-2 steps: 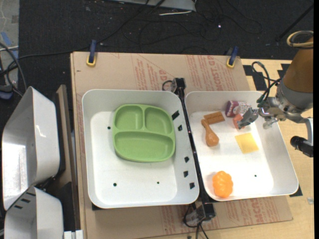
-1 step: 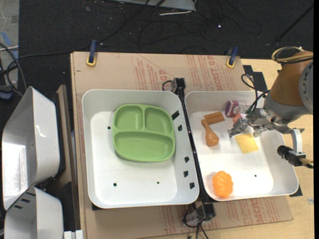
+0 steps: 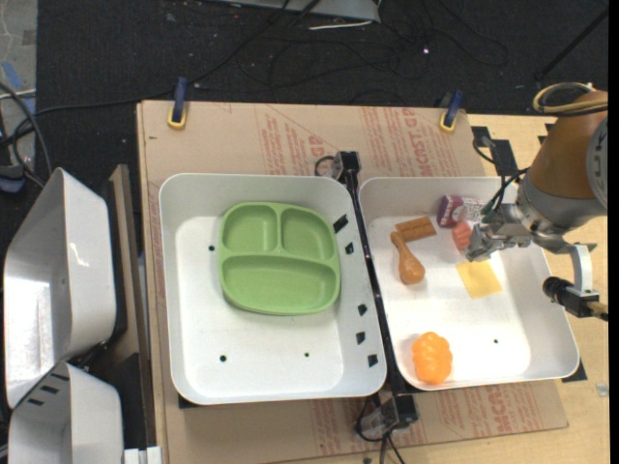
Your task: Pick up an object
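- Metal-grey, the claw point(image 3: 481, 249) hangs low in the right bin point(image 3: 542, 356), just above the yellow slice point(image 3: 480, 278) and beside a small red piece point(image 3: 462, 234); how far it is open cannot be told, and nothing shows in its grip.
- Judging by that, the pick is not yet done: every item lies on the bin floor.
- Close by are a purple packet point(image 3: 452, 209), a brown wooden piece point(image 3: 410, 246) and, well apart, an orange fruit point(image 3: 432, 357).
- Crowding near the red piece may hinder a clean grab.
- Across the divider, the left bin point(image 3: 193, 356) holds a green plate point(image 3: 280, 258).
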Robot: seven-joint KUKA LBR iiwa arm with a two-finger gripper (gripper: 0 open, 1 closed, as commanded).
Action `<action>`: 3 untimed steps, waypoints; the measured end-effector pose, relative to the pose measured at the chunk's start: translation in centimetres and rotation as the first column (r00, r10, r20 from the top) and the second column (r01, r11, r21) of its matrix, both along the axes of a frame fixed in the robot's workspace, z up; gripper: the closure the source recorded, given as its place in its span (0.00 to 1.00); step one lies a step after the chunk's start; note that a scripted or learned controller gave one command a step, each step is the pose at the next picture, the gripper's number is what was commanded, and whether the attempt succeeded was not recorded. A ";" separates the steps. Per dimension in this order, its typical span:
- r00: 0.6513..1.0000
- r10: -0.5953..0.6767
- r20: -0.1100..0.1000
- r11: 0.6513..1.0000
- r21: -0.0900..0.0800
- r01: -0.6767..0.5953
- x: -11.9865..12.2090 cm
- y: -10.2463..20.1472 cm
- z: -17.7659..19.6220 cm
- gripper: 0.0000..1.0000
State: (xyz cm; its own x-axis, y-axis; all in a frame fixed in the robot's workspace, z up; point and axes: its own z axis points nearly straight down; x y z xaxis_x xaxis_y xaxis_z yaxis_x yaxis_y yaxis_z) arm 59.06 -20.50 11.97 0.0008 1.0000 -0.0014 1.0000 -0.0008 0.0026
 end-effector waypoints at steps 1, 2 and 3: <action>1.000 0.003 0.004 1.000 -0.001 -0.003 0.7 -0.2 4.5 1.00; 1.000 0.005 0.004 1.000 -0.001 -0.005 0.7 0.8 9.5 1.00; 1.000 0.004 0.002 1.000 0.000 -0.004 0.8 0.8 12.1 1.00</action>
